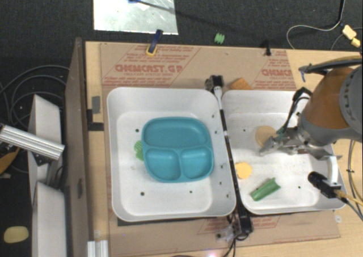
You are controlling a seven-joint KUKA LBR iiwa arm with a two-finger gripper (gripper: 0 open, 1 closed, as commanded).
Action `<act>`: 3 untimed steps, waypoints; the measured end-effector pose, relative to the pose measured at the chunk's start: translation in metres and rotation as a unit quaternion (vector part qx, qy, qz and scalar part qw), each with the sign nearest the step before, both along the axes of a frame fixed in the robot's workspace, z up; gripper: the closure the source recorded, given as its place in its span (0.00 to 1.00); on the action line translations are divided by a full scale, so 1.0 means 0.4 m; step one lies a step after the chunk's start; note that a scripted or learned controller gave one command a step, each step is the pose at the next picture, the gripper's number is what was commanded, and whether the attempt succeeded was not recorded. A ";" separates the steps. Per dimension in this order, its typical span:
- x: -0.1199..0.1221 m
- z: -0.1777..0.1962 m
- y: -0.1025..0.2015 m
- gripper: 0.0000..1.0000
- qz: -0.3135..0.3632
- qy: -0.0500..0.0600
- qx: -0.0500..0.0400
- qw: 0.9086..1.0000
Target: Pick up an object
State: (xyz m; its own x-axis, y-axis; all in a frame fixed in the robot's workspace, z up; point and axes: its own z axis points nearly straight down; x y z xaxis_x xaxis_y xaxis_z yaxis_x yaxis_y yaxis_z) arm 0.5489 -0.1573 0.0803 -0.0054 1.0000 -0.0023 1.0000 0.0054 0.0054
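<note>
In the right bin (pixel 295 108) lie three small things: a tan round piece (pixel 263 134), a yellow round piece (pixel 243 170) and a green oblong piece (pixel 265 189). My gripper (pixel 269 146) reaches in from the right and hangs low over the bin's middle. Its tip sits just below and right of the tan piece, close to it or touching it. The yellow piece lies down and to the left of the tip, and the green piece lies nearer the front wall. Nothing is visibly held.
The left bin (pixel 122 137) holds a blue divided plate (pixel 177 148) with a green scrap (pixel 138 148) peeking out at its left edge. A black divider (pixel 225 137) runs between the bins. An orange-tan item (pixel 240 84) rests behind the right bin.
</note>
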 end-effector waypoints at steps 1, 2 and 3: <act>0.152 0.313 -0.131 0.00 0.000 -0.006 -0.003 1.000; 0.107 0.258 -0.123 0.00 -0.002 0.002 0.001 1.000; 0.092 0.182 -0.122 0.00 -0.002 0.003 0.001 1.000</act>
State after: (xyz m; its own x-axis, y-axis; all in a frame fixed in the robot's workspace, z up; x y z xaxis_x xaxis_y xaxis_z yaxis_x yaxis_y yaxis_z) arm 0.5855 -0.2062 0.1530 -0.0017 1.0000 -0.0007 1.0000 0.0017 0.0003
